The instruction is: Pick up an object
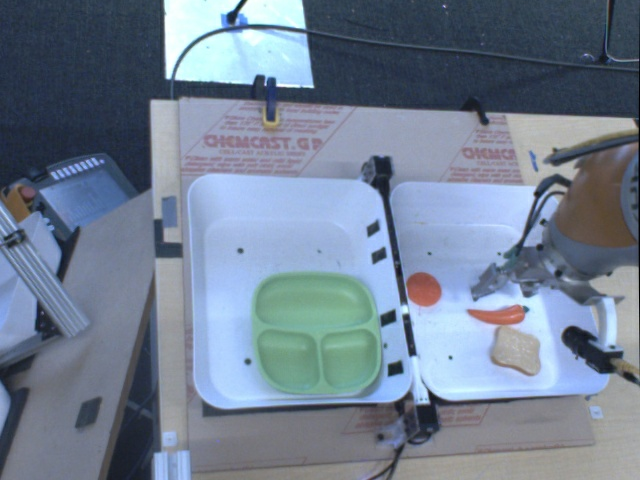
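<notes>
Three things lie in the right bin [450,213]: an orange round slice [425,289] near its left wall, a red chili pepper [497,315] in the middle, and a tan slice of bread [516,351] toward the front. My gripper [492,283] hangs low over the right bin, just above and behind the pepper's left end and to the right of the orange slice. Nothing shows in its grasp.
The left bin [230,218] holds a green divided plate [317,332] at its front right. A black clip strip [385,233] runs along the wall between the bins. The grey and orange arm [600,218] covers the right bin's far right side.
</notes>
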